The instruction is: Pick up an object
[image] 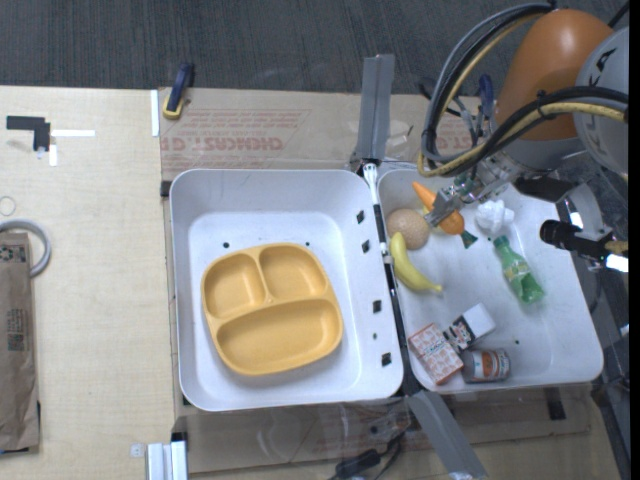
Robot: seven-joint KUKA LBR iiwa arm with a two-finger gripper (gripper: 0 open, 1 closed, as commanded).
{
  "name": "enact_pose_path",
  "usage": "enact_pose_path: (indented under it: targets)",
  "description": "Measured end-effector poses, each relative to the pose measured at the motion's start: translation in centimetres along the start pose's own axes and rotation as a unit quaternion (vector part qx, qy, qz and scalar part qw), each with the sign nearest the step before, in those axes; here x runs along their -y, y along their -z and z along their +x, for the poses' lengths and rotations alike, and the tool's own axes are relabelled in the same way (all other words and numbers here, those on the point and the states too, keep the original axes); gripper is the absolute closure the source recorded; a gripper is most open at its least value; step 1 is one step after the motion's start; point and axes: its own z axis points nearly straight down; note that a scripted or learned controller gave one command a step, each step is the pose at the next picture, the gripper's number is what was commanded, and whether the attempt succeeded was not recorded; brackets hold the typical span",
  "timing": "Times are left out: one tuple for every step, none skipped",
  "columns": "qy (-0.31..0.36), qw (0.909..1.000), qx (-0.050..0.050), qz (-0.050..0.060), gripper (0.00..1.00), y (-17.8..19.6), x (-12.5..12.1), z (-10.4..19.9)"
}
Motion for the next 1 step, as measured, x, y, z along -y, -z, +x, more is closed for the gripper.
enact_pose_path:
  targets:
    - [-0.001, 1.0000, 0.000, 0.001, 1.00, 0.67, -0.02, -0.13]
